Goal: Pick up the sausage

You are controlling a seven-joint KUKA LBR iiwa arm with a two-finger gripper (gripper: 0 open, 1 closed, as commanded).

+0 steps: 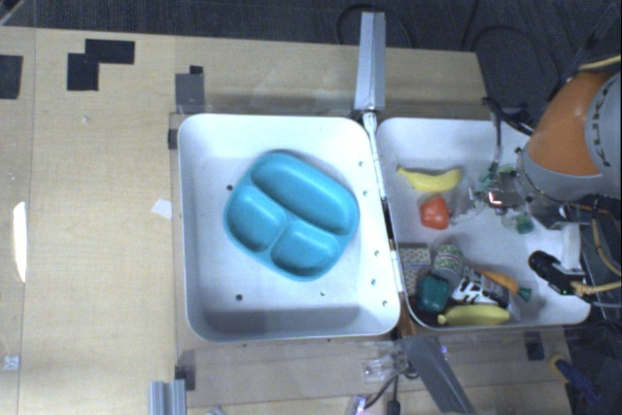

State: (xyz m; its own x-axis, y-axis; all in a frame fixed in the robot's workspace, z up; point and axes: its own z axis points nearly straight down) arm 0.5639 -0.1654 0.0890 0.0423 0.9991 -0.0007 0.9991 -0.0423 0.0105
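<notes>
Low over the far-right part of the right bin (544, 311) hangs my tool (494, 196), below the grey wrist and the orange band of my arm (573, 126). From this slanted view from above I cannot tell whether it is apart or together, and I see nothing held in it. It seems to touch nothing, though its tip is too blurred to be sure.

Just beside my tool, toward the divider, lie a yellow banana (429, 178) and a round red-orange fruit (434, 212), each on bare bin floor. The rest is heaped in the near corner: a patterned can (447, 258), a dark green item (432, 291), a black-and-white item (472, 288) and a second yellow fruit (474, 314) against the near wall. The thing I take for the sausage (500, 281) is a slim orange-brown piece lying across that heap, touching its neighbours. I judge that crowding makes a clean grasp harder. My tool is near it but not over it, so I judge the approach not yet finished.

The left bin (204, 306) holds a blue divided plate (292, 214), well apart from my tool.
</notes>
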